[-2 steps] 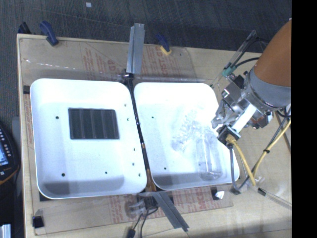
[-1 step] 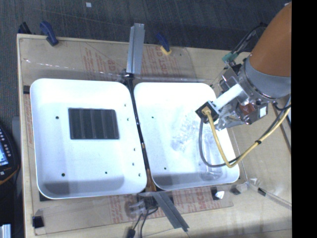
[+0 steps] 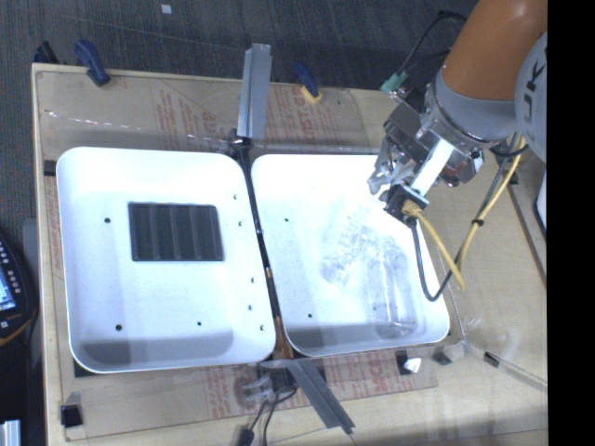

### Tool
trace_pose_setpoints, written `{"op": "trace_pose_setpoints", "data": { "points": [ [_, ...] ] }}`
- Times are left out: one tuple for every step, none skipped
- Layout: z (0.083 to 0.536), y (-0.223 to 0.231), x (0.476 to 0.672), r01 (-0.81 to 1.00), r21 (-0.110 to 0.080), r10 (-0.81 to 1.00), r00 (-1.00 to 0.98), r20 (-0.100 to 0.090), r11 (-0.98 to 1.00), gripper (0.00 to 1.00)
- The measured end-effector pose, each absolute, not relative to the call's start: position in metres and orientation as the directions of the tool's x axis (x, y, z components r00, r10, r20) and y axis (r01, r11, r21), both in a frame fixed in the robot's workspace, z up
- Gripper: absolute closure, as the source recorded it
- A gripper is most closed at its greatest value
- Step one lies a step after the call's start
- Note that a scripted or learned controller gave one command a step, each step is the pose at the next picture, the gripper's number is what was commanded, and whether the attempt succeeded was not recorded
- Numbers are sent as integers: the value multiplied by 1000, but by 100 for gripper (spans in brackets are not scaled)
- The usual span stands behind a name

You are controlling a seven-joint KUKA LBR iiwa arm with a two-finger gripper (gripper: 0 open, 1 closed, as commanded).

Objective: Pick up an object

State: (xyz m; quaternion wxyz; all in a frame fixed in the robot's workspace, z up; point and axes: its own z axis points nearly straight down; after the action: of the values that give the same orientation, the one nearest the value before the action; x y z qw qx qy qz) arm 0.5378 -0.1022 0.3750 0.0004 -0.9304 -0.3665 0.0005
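1. On the far left, the left bin (image 3: 158, 342) is white and shallow; a dark ribbed rectangle (image 3: 176, 231) lies flat in it, a little above the middle.
2. Between the two bins, a grey metal bar (image 3: 253, 89) stands at the top edge of the bench; blue clamps (image 3: 91, 61) sit on the top edge too, one at the left corner and one just right of the bar.
3. The right bin (image 3: 288, 249) sits just beside the left one, their sides almost touching.
4. In the right bin lie clear see-through things; a crinkly clear piece (image 3: 351, 244) is near the middle, and a clear bottle (image 3: 394, 291) lies on its side just right of it, toward the near right corner; they are hard to see against the white.
5. The gripper (image 3: 395, 186) is over the top right part of the right bin, above the clear things; I cannot tell how wide it is or if it has hold of anything.
6. The grey arm (image 3: 483, 82) with the orange band comes in from the top right; a yellow cable (image 3: 446, 254) hangs from it over the right rim of the bin.
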Motion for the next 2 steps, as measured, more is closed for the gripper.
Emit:
{"op": "trace_pose_setpoints", "data": {
  "points": [
    [442, -36, 527, 711, 1, 711, 704, 2, -704, 100],
    [305, -97, 539, 733, -5, 733, 680, -4, -680, 100]
  ]
}}
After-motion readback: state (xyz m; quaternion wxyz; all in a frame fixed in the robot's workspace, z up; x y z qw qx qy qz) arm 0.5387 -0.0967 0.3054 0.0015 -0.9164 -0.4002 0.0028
